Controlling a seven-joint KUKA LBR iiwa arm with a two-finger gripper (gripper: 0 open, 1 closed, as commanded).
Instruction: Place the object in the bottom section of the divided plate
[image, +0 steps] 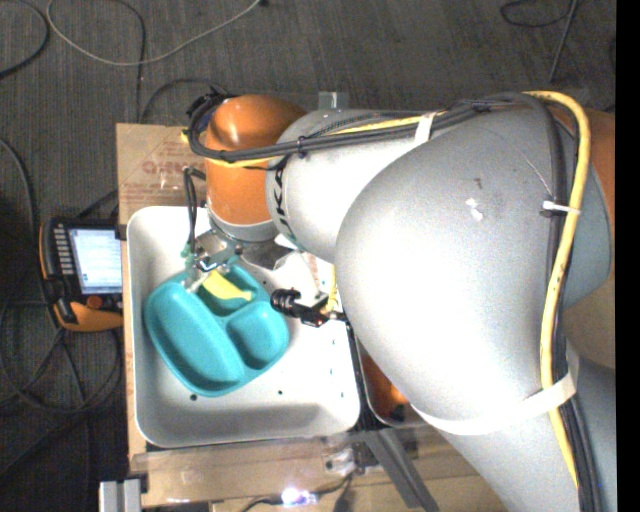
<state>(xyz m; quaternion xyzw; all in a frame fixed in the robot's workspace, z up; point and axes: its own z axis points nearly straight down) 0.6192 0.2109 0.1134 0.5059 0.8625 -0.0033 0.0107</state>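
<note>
A: Looking at the edges first. Seeing the left white bin on the counter, with the teal divided plate inside, close to the left wall?

B: Yes, close to the left wall, and well apart from the bottom wall. Finding bare white floor below the plate and to its right, up to the right wall. Above the plate, very little room: crowded by the grey arm and its orange band.

A: And where to find the yellow object?

B: Lying in the upper section of the plate, not in the bottom one. Sitting directly under the hand, just beside its tip. Maybe touching, hard to judge.

A: Held by the hand?

B: Cannot tell. Cannot tell the opening of the hand either, from this angle.

A: Pointing which way?

B: Stretched along a slant, from upper left down to lower right, across the section. Lying flat, not upright.
</note>
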